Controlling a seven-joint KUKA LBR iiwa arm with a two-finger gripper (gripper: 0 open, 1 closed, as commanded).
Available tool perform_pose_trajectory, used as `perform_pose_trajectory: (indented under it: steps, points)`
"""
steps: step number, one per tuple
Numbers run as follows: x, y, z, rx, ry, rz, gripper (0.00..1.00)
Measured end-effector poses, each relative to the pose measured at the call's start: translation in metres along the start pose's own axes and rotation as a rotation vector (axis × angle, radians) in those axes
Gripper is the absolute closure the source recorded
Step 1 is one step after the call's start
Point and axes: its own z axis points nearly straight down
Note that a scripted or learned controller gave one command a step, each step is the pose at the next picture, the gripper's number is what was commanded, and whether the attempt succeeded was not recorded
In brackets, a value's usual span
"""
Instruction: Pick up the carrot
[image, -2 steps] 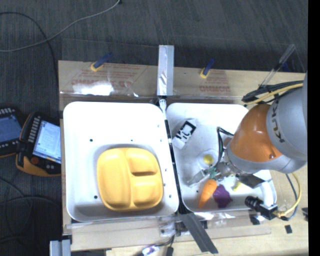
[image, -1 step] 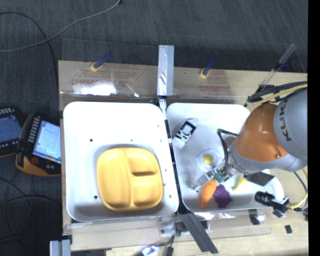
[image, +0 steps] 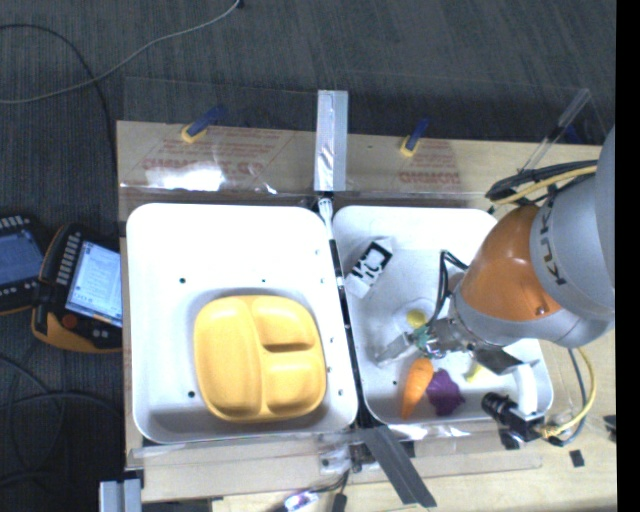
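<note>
Counter (image: 250, 160) — pale wood, carrying two shallow white bins side by side, with clear taped sheeting along its far edge.

Left bin (image: 160, 250) — white, holding one item.

Right bin (image: 420, 225) — white, touching the left bin along the shared middle wall; the arm reaches over it from the right.

Arm (image: 570, 250) — grey, with an orange band (image: 505, 275) above the wrist, angled down into the near half of the right bin.

Yellow tray (image: 260, 355) — divided plate with three compartments, lying flat in the near half of the left bin.

Hand (image: 432, 342) — at the arm's tip, low over the right bin, just above the upper end of the carrot. Whether its fingers are apart or together cannot be told from this view.

Carrot (image: 416, 388) — orange, lying on the floor of the right bin near its front wall, thick end toward the hand, tip pointing to the front edge.

Purple object (image: 445, 393) — small, just beside the carrot on its right.

Black-and-white tag (image: 368, 264) — lying in the far left part of the right bin, well apart from the carrot.
</note>
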Motion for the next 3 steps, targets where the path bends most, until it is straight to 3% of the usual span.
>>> perform_pose_trajectory:
  steps: [1,2,3]
  points:
    - [-0.022,0.006,-0.019,0.018,0.008,-0.066,0.0]
    - [-0.007,-0.004,0.0,0.007,-0.005,-0.005,0.0]
    - [-0.008,-0.001,-0.001,0.0,-0.004,-0.362,0.0]
